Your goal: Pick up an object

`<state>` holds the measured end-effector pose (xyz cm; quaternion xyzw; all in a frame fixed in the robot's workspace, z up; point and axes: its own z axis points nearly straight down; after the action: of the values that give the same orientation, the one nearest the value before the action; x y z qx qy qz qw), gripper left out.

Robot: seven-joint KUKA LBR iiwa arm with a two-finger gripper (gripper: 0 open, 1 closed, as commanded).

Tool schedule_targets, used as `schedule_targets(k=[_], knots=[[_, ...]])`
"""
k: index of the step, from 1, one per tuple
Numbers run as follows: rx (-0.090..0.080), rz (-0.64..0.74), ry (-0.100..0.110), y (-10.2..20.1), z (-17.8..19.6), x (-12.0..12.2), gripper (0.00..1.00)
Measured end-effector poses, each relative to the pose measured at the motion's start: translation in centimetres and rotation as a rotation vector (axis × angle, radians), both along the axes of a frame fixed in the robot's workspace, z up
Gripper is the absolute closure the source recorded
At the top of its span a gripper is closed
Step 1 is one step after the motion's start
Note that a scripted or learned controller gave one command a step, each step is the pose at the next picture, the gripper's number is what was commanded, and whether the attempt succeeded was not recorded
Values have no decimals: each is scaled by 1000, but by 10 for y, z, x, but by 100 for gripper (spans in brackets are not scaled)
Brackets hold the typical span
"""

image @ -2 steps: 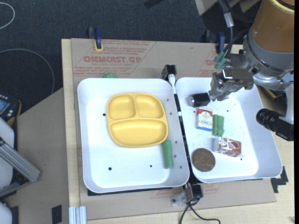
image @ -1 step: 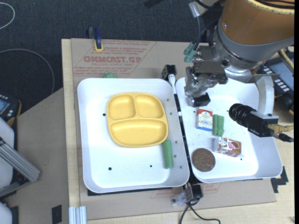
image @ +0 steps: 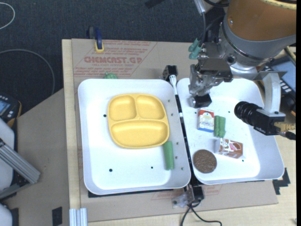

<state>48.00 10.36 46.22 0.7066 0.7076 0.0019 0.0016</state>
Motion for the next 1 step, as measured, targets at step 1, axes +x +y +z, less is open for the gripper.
schedule_targets(k=[1], knots=[[-4, 0, 22, 29, -159, -4, 100]])
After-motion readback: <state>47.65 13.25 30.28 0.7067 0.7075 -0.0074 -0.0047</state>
